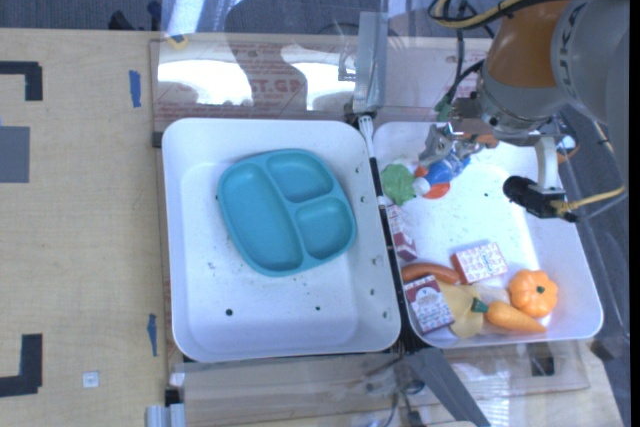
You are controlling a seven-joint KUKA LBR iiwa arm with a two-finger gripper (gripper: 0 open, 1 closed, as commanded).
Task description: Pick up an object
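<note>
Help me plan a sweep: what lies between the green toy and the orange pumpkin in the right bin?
Camera view: mostly bare white floor of the bin, then the red-and-white box close beside the pumpkin; green toy.

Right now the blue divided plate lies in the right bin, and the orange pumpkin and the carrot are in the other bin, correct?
Not quite. The camera view shows the blue divided plate in the left bin, not the right one. The orange pumpkin and the carrot lie in the other bin, the right bin, near its front corner.
</note>
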